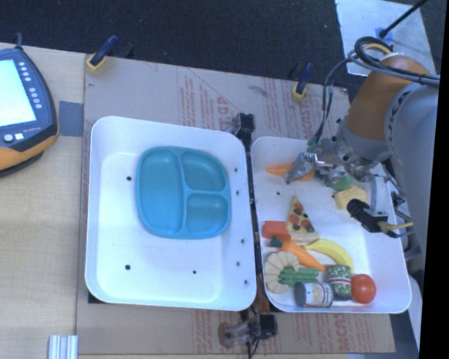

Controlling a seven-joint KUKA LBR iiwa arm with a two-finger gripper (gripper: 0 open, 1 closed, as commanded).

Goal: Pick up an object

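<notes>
Right, you see two white bins: left bin (pixel 106 204) carries one blue divided plate (pixel 183 192), three compartments. Right bin (pixel 392 262) carries the toy food: two carrots, one pizza slice (pixel 301 218), one banana (pixel 333 251), one tomato (pixel 363 289), one can (pixel 313 294). Gripper (pixel 312 165) sits low at far end of right bin, over upper carrot (pixel 281 171). That carrot is orange, slim, lying flat, tip toward bin's left wall. You cannot tell claw state; hardware crowds it.
</notes>
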